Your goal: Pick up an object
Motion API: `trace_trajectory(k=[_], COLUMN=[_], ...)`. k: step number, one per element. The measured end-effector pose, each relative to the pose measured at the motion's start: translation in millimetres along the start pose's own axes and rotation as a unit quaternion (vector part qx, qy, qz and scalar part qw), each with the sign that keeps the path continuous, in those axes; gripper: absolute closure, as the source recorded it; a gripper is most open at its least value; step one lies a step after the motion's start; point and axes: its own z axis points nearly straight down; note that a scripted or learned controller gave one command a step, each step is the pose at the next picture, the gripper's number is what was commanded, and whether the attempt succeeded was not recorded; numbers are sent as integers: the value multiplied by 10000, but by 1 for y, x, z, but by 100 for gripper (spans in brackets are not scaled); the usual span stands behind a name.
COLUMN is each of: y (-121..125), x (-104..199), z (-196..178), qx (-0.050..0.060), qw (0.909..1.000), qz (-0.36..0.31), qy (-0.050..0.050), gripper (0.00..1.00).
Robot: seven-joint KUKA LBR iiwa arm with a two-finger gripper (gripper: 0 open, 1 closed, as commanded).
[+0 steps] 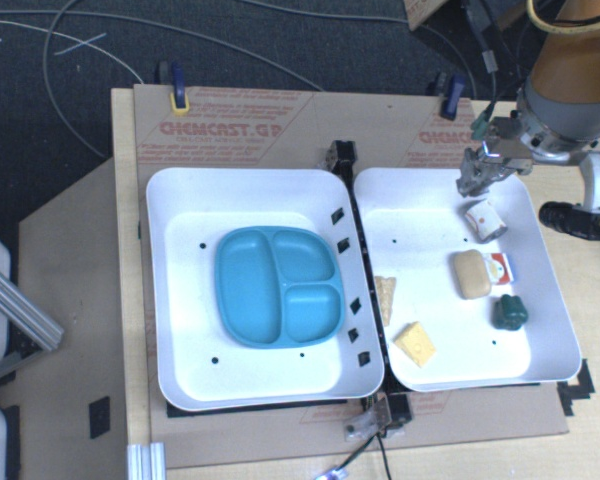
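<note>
The gripper (477, 181) hangs over the far edge of the right bin (430, 208). Whether it grips anything I cannot tell — so the pick is, by my judgement, not yet shown as done.

Just below it, near the far right corner, lies a small white-and-brown block (484, 220). Toward the right wall sit a tan bread-like lump (471, 274), touching a red-and-white packet (498, 267), and a dark green piece (509, 313). A yellow wedge (415, 343) lies near the bin's near edge. The left bin (180, 208) carries a blue divided tray (278, 286) — untouched.
</note>
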Motion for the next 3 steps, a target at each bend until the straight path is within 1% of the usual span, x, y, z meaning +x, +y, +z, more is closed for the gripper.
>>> trace_trajectory(k=[1, 2, 3], y=[1, -22, -47], x=[0, 51, 99], z=[-19, -17, -12], qx=[26, 61, 67], qw=[10000, 10000, 10000], qz=[4, -16, -19], qy=[5, 22, 22], gripper=[100, 100, 100])
